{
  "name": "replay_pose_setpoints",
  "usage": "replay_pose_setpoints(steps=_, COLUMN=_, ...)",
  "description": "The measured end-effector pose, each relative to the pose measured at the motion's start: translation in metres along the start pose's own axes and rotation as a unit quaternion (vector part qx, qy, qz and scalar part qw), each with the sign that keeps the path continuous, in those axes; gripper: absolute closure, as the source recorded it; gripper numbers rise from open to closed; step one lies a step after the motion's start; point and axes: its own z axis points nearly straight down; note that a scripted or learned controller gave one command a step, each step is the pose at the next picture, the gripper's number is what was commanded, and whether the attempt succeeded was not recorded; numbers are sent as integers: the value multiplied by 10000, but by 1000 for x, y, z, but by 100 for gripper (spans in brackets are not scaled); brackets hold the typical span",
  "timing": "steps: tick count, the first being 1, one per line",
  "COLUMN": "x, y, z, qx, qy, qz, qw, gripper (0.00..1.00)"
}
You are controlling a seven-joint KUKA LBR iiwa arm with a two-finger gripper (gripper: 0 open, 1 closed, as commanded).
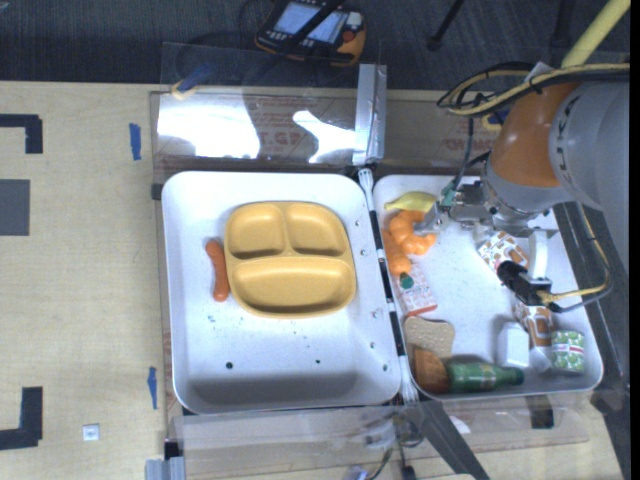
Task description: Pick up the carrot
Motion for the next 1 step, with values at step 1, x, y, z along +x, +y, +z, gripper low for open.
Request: replay_pose_setpoints(steps=1, x=28, y=-22, z=-75, qx=304, qy=53, qz=-278, qw=9991, gripper=0)
